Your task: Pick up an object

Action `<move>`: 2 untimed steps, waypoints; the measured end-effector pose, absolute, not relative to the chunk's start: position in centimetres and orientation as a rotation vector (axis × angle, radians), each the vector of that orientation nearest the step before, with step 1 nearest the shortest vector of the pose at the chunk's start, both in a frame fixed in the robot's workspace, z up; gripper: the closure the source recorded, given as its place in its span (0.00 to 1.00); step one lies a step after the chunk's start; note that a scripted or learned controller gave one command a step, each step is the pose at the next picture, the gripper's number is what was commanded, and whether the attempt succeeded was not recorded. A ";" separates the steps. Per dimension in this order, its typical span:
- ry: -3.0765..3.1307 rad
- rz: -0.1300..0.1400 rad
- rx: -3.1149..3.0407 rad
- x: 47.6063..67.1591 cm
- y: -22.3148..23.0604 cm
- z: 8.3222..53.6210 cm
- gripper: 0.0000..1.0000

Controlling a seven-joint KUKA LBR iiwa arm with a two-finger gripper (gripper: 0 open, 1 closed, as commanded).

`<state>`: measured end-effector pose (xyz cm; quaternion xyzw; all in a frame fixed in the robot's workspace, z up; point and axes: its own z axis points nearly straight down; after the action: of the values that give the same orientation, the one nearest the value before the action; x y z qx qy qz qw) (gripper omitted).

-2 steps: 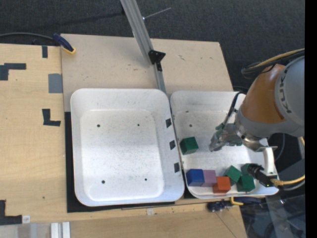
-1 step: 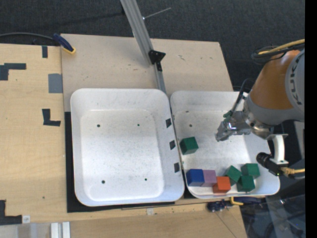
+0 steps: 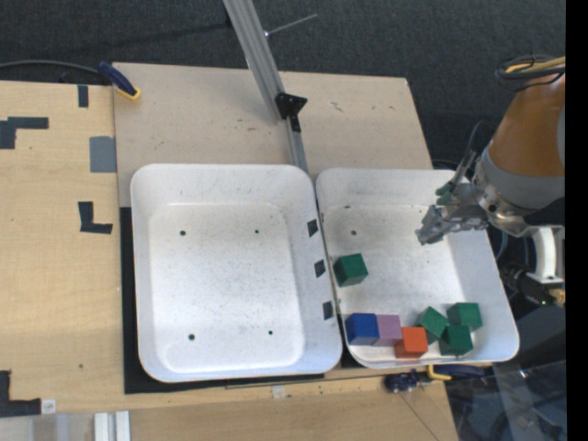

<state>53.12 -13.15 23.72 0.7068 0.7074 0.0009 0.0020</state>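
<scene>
Hand (image 3: 432, 231) over right bin (image 3: 404, 184), near far right wall; finger state: cannot tell. Green cube (image 3: 350, 268) alone mid-bin. Other cubes clustered at near edge.

Even, fairly bright overhead light, soft shadows, white bins (image 3: 220, 177) slightly washed out, mild overall softness

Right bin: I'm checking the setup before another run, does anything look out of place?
Nothing stands out. One green cube sits alone near the right bin's left wall, apart from the other blocks clustered along its near edge. Nothing is spilled.
</scene>
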 end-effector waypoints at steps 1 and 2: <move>2.221 -0.002 2.221 53.1 -13.1 26.8 1.00; 2.230 0.000 2.215 55.1 -7.3 26.6 1.00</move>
<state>55.11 -7.29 26.59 0.7048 0.7094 -0.0001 -0.0006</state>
